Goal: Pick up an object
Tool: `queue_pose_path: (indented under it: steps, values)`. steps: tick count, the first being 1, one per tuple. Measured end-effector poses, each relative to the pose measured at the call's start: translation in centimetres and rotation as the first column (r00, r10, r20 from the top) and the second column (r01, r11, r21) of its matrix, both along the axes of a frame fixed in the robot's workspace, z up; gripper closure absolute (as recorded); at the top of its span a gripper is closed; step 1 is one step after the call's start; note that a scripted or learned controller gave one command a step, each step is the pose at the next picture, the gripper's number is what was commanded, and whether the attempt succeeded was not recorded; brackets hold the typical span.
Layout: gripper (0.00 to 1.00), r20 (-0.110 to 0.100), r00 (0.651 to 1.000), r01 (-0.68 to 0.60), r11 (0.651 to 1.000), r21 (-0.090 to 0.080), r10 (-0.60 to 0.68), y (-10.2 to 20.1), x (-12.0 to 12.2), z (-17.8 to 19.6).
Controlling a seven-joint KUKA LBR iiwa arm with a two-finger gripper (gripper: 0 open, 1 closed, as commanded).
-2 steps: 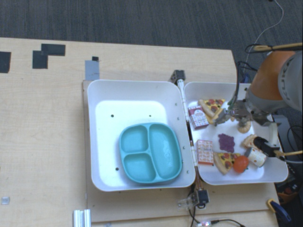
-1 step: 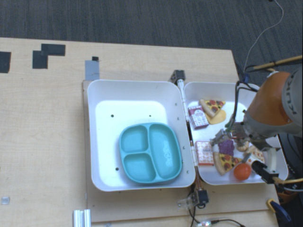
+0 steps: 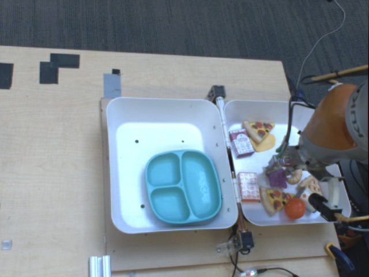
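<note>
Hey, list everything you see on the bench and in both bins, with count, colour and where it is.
bins: two, white, side by side on the bench
tray: one, teal, three compartments, in the left bin
pizza slices: two clear ones, yellow with red, one at the right bin's far side, one near its front edge
packets: two, one dark red by the divider, one pale red below it
purple toy: one, mid right bin, under the gripper
tomato: one, red, front of the right bin
black patches: several, far left on the bench
arm: one, grey with orange band, from the right
gripper: one, low over the purple toy
</note>
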State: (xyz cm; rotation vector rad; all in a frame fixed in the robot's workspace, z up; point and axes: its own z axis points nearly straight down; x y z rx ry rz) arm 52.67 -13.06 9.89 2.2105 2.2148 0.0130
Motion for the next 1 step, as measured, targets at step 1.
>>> queue_pose_path:
  steps: [1]
  values:
    - [1.00, -0.011, 1.000, -0.003, 1.000, 0.004, 0.003, 7.50, -3.89, 8.61]
